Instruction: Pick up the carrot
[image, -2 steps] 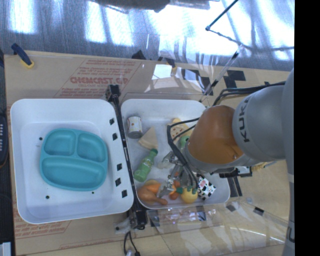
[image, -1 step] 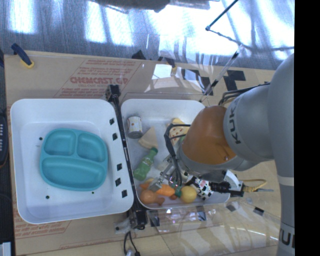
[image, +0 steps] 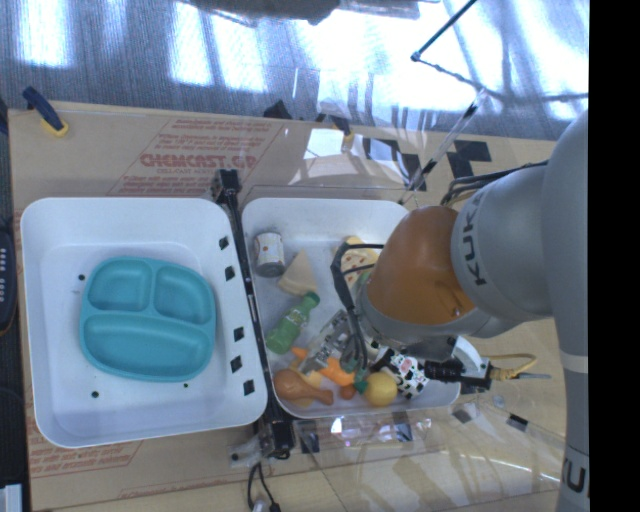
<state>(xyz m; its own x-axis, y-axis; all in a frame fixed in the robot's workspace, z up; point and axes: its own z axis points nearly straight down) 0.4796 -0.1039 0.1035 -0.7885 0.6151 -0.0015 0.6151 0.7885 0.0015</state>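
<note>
Camera view: the arm (image: 470, 260) reaches in from the right and its orange band covers much of the right bin (image: 300, 215). Gripper (image: 338, 345) low among the toys, partly hidden under the wrist; finger state cannot be told. Carrot (image: 335, 375) lies near the bin's front wall, between a chicken drumstick (image: 300, 387) and a lemon (image: 381, 390), just beside the gripper. Green bottle (image: 290, 325) lies tilted nearby.
</note>
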